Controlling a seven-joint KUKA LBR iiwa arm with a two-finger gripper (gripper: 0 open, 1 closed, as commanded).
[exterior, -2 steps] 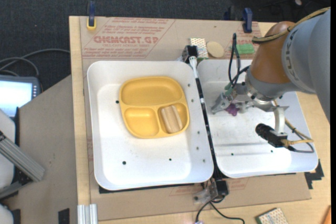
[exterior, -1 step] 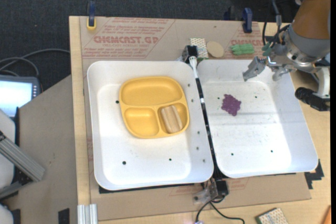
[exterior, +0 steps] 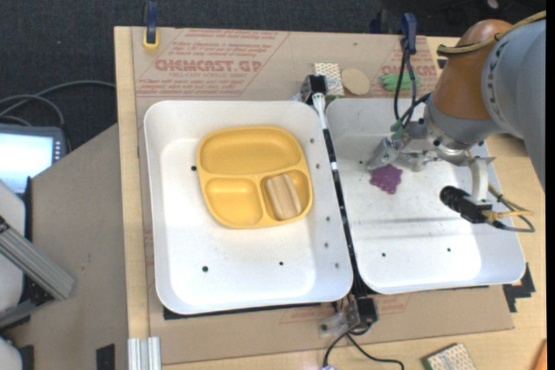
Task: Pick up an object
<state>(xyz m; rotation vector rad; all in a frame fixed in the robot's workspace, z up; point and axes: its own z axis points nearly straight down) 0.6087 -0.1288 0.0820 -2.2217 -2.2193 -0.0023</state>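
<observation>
The grey arm (exterior: pixel 513 78) is reaching in from the right, with its orange band sitting above the wrist, and it is hanging the gripper (exterior: pixel 388 159) low over the back half of the right bin (exterior: pixel 434 266). Whether the gripper is open or closed is not showing clearly enough to tell. A small purple lump (exterior: pixel 387 179) is lying on the floor of that bin just beside the gripper's tip, on the side nearer the camera. Nothing is showing it clamped or lifted, and whether the two are touching cannot be told. In the left bin (exterior: pixel 243 269) a yellow divided plate (exterior: pixel 249 153) is sitting toward the back. A tan block (exterior: pixel 281 196) is lying in its small front compartment on the right, while the other two compartments are showing only bare yellow. Behind the bins, a round tan disc (exterior: pixel 355 81) and a green thing (exterior: pixel 395 82) are resting near each other on the brown board (exterior: pixel 217 56) with red lettering.
</observation>
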